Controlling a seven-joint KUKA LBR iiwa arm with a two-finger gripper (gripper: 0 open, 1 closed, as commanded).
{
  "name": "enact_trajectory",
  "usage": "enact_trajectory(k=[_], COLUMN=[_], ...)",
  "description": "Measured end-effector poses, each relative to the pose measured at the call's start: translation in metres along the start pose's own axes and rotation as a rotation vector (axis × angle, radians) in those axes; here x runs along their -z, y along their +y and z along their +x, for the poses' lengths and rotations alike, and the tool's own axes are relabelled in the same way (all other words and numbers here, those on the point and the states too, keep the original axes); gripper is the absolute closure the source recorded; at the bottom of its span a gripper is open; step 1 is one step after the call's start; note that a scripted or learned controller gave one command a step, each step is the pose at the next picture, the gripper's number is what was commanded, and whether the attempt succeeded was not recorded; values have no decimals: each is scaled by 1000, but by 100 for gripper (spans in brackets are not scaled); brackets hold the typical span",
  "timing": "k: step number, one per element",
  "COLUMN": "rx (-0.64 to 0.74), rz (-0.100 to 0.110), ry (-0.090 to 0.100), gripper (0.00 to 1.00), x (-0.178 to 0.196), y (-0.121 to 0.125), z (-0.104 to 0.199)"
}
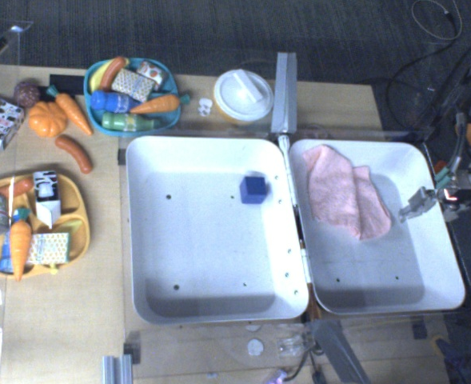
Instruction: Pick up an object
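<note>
A small blue cube (253, 189) lies in the left white bin (163, 286), toward its upper right. A crumpled pink cloth (344, 194) rests in the upper left part of the right white bin (395, 286). My gripper (418, 203) comes in from the right and hovers low by the right bin's right wall, a short way right of the cloth and touching neither object. Nothing can be seen held in it.
Left of the bins, the wooden bench carries a blue bowl (99, 122) of toy food, a yellow tray (79, 214) of toy food, a loose toy pumpkin (46, 119) and a sausage (74, 153). A white lidded bowl (244, 95) stands behind the bins. Cables hang at the right.
</note>
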State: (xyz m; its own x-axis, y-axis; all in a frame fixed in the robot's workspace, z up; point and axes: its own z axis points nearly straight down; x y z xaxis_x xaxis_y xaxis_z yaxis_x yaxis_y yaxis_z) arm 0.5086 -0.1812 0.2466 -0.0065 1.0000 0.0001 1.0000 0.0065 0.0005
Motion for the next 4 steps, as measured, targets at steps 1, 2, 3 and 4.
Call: enact_trajectory(k=[1, 2, 3, 4], rx=[189, 231, 232, 284], rz=[-1, -10, -17, -15], ry=[0, -3, -4, -7], gripper=[0, 0, 100, 100], x=[-145, -156, -144, -155], y=[46, 67, 70, 71], z=[13, 20, 21, 52])
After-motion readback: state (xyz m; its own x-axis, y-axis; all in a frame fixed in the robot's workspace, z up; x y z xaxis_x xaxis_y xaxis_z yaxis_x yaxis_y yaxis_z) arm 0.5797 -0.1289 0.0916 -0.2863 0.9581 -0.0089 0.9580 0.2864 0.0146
